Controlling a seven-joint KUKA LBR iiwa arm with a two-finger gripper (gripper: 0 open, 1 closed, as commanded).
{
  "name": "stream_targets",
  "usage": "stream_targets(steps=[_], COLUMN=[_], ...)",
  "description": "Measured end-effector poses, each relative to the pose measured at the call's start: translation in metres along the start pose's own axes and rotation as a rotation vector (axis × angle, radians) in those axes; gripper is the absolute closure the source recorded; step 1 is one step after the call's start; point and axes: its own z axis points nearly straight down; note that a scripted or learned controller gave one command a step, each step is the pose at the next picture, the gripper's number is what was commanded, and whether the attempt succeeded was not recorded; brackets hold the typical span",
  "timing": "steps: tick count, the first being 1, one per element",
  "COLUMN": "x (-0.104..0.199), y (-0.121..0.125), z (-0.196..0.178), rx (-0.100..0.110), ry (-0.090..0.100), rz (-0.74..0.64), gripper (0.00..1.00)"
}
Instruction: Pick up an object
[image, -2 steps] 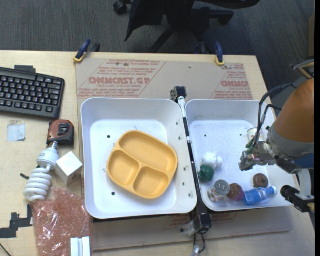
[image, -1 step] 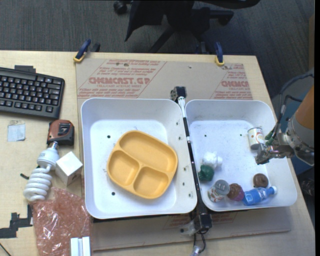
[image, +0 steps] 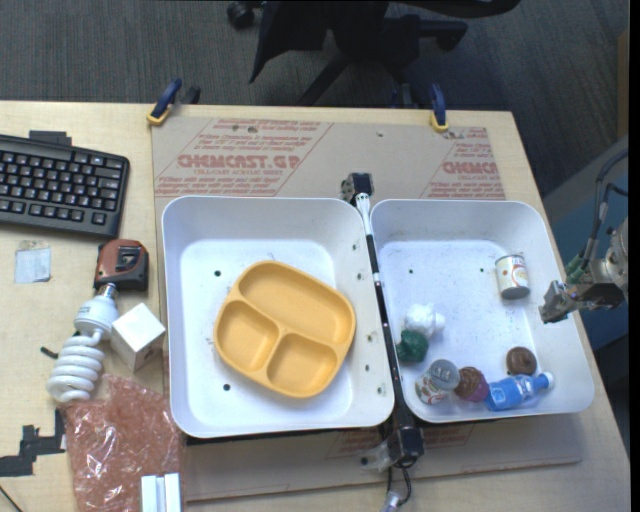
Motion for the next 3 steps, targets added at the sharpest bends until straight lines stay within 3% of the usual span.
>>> stream_targets(steps=[1, 2, 3], x=[-0.023, -0.040, 0.006], y=[0.000, 0.000, 0.000], z=[0.022, 0.019, 0.071], rx=[0.001, 0.000, 0.001], ry=[0.001, 0.000, 0.002], rz=[0.001, 0.001, -0.002], gripper=[1.00, 1.00, 1.00])
